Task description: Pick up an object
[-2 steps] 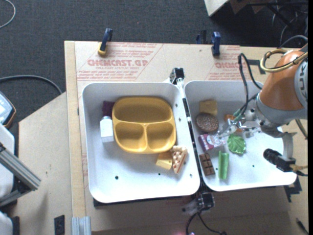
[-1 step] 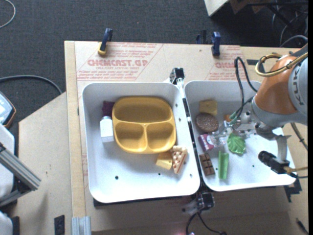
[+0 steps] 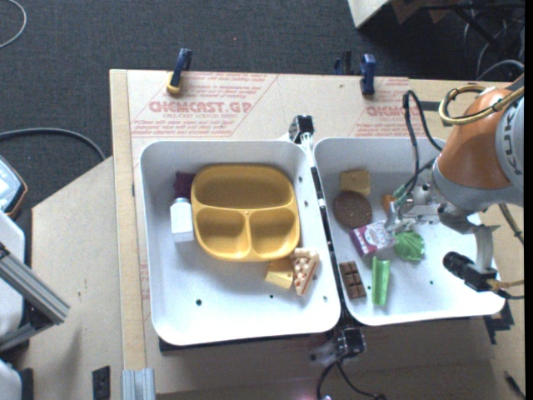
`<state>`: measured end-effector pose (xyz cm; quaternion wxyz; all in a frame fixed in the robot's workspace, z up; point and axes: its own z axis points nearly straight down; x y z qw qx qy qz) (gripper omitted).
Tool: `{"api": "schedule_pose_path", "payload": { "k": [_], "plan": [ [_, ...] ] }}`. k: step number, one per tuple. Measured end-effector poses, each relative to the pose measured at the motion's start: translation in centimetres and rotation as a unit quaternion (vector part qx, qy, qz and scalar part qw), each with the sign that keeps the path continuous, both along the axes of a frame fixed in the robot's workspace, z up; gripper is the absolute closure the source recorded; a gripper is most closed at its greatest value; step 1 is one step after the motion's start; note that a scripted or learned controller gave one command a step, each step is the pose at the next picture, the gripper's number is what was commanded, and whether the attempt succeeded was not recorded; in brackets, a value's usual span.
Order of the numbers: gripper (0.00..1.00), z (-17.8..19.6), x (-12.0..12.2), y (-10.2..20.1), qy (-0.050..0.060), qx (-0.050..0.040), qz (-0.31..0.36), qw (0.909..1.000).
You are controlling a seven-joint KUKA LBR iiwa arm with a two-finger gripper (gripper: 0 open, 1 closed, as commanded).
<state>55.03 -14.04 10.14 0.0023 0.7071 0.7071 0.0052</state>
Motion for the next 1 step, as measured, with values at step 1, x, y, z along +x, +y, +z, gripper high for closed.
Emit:
{"api": "schedule_pose_path", "payload": {
  "k": [1],
  "plan": [
    [1.0,6.15,-0.52,-0.04,0.002,-0.0033,0.0,1.0]
  ]
}}
